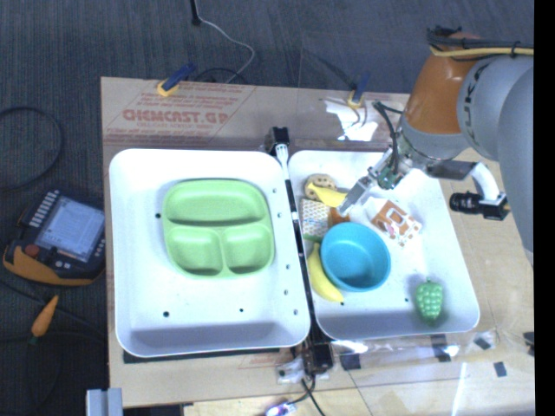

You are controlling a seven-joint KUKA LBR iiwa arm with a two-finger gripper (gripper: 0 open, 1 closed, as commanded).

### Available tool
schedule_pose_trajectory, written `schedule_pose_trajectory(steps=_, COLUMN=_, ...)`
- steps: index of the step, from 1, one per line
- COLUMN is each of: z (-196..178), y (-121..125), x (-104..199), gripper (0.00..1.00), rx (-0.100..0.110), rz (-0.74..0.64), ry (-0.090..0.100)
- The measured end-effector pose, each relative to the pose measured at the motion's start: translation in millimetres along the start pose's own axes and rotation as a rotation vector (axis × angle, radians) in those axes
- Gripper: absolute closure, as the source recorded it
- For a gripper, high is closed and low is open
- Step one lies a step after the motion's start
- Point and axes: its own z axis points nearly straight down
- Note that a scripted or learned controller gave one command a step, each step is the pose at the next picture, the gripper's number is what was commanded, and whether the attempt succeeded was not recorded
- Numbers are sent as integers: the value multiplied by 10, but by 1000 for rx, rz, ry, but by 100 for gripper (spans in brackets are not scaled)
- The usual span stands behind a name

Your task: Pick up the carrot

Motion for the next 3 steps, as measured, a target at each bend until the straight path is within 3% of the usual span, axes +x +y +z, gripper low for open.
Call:
schedule_pose_trajectory(steps=1, z=-1195, y=-98, x=-589, gripper=0, rx=-2, rz=-167, ry=-6)
schedule_pose_trajectory(steps=2, z=108, y=72, x=-11, gripper=0, rx=10, rz=29, ry=14)
schedule_pose_trajectory(steps=3, z=-602, y=-333, x=-1015, gripper=0, rx=0, rz=52, ry=-4)
